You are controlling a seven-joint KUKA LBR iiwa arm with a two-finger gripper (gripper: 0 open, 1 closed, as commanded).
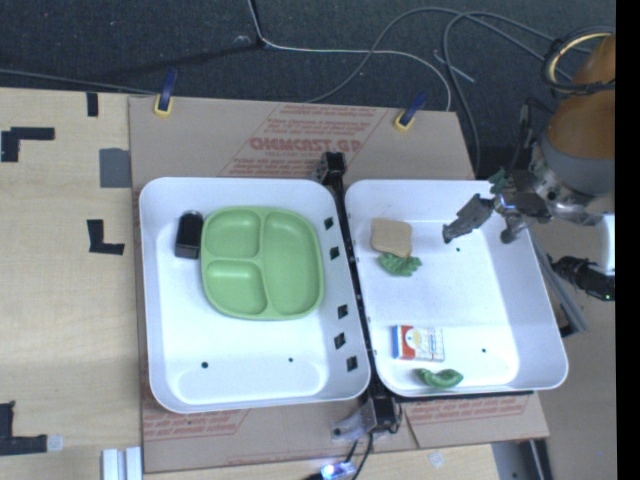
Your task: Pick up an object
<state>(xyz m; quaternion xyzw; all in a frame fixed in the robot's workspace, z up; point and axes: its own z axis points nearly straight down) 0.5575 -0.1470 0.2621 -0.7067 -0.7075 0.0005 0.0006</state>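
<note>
Objects are all lying untouched: tray filling the left bin, carton near the right bin's front edge, sponge toward its back-left corner; gripper is hovering released, nothing picked yet

A single fixed camera looks down at a slant from above the wooden surface, taking in both shallow white plastic bins whole.
</note>
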